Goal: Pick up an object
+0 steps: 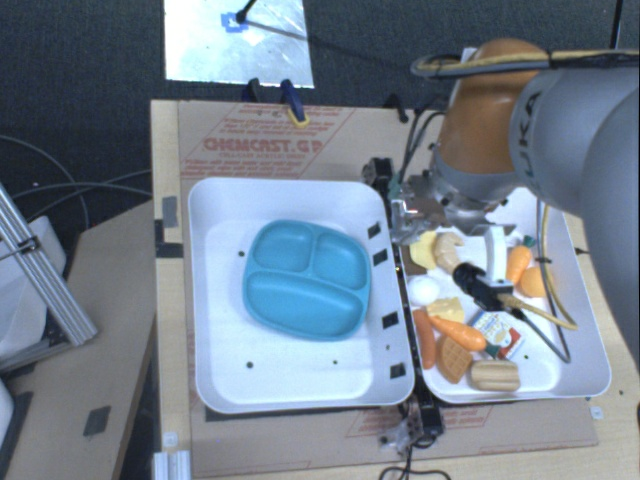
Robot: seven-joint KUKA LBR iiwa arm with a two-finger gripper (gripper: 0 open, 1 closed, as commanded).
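My gripper hangs low over the back left corner of the right bin, under the grey wrist and orange band. Right below it lie a yellow piece and a pale beige piece. In front of these lie a white egg, a yellow cheese wedge, two orange carrots, a brown waffle, a bread roll and a small printed carton. The arm hides the bin's back part.
The left bin holds a blue divided plate. Two orange pieces lie at the right of the right bin. Black clips line the wall between the bins.
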